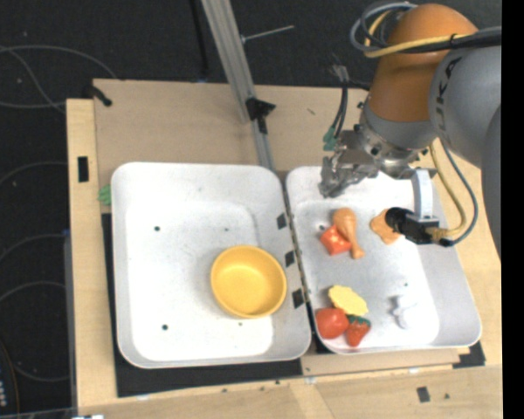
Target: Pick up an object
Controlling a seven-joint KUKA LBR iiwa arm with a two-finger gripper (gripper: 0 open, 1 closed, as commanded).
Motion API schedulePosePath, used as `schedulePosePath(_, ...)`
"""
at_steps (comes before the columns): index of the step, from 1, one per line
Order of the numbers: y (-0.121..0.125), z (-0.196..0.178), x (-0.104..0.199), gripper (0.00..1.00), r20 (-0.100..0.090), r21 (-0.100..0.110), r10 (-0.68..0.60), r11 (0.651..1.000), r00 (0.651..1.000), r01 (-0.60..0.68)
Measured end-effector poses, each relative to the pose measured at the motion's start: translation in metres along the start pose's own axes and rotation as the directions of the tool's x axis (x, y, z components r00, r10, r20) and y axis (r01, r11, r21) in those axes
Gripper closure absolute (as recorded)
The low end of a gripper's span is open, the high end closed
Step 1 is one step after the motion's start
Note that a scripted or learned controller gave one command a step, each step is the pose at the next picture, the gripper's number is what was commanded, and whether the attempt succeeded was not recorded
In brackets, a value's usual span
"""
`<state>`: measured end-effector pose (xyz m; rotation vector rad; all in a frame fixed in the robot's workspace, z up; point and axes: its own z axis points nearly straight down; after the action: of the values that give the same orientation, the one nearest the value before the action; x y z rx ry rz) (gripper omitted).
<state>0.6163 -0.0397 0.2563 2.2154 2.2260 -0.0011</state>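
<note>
1. Hangs over the far edge of the right bin (437, 321): the gripper (336, 180), under the orange-banded wrist of the arm (419, 55).
2. Cannot tell whether released or clenched; too blurred and dark at the tip.
3. Nothing seen held there.
4. Just at 5 o'clock of the gripper, close but apart: a toy chicken drumstick (348, 231), lying slantwise on the bin floor.
5. Touching the drumstick's lower left side: a small red block (334, 242), perhaps a toy pepper piece.
6. At 3 to 4 o'clock of the gripper, near the right wall: an orange toy (383, 226), partly under a black fitting.
7. Well apart at 6 o'clock, by the near rim: a yellow toy piece (348, 300), a red tomato (331, 323) and a strawberry (358, 331), bunched together and touching.
8. To 3 o'clock of that bunch: a small pale grey object (401, 311), shape unclear.
9. In the left bin (157, 199), toward its near right corner: a yellow bowl (247, 281), upright.
</note>
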Motion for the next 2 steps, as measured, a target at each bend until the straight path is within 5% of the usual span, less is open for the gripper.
schedulePosePath(2, 0.017, 0.02, 0.085, 1.0, 0.001, -0.001, 0.003, 1.0, 1.0, -0.003)
